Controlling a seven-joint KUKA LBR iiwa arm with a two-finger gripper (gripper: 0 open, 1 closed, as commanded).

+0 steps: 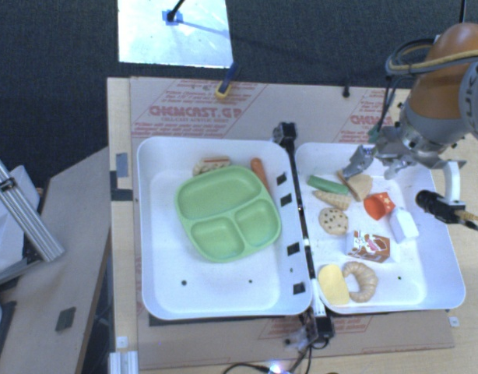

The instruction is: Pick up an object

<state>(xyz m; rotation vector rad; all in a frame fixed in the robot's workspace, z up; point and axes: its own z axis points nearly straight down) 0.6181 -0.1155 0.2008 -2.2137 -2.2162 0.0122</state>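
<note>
While over the right bin: gripper (377, 161) fingers spread, holding nothing.
Nearest items: bread wedge (360, 185), green pod (328, 184), orange piece (378, 206).
Left bin (157, 287): 1 green tray (226, 211), carrot (259, 171).

Your right bin (449, 283) holds the pickable pieces: a green pod (327, 184) and tan bread wedge (360, 185) at the back, a ridged cracker (332, 199), a cookie (333, 221), an orange-red piece (378, 206), a white block (403, 225), a red-and-white packet (369, 245), a yellow disc (333, 284) and a croissant (362, 280) in front.
</note>
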